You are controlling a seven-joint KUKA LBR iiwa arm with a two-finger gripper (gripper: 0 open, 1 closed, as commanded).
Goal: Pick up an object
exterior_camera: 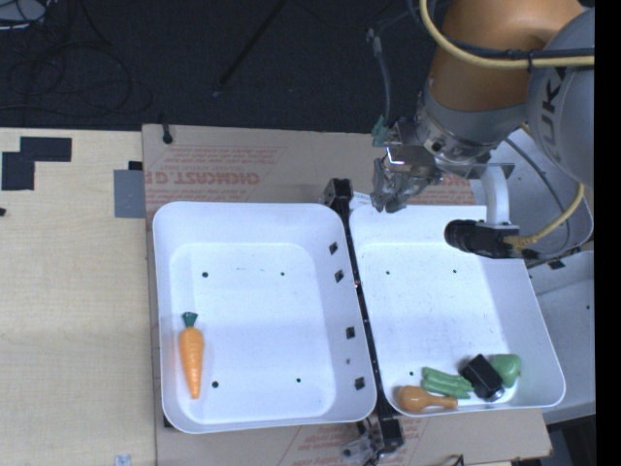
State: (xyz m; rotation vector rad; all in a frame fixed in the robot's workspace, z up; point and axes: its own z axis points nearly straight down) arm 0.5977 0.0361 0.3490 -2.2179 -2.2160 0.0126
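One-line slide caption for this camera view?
Gripper above the right bin's far rim; toy carrot in the left bin, small toys clustered in the right bin's near corner.

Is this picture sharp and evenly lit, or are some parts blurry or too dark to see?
In the camera view, the two white bins are bright and fairly crisp; the orange toy carrot has clean edges; the background above the bench is nearly black, with faint cables; the hand looks soft, its details hard to make out; the small pile in the right bin's near corner casts little shadow.
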